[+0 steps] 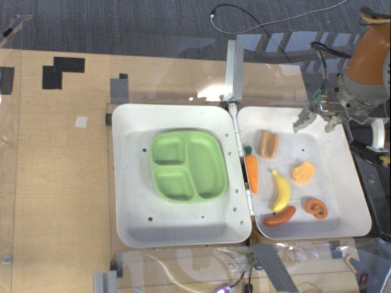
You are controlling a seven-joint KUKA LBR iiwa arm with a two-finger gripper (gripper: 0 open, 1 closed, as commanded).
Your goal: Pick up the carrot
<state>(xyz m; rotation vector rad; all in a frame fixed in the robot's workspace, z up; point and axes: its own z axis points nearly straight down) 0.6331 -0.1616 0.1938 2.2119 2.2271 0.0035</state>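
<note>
The carrot [251, 171] is orange with a green top and lies along the left wall of the right bin [342, 157], pointing toward the front. My gripper [318, 119] hangs over the back right part of that bin, well to the right of and behind the carrot. Its two grey fingers [302, 120] are spread apart with nothing between them.
The right bin also holds a bread roll [268, 144], a banana [280, 191], a cheese wedge [304, 172], a sausage [278, 217] and a pretzel [316, 208]. A green divided plate [186, 166] sits in the left bin [128, 182]. A metal post [232, 69] stands behind the divider.
</note>
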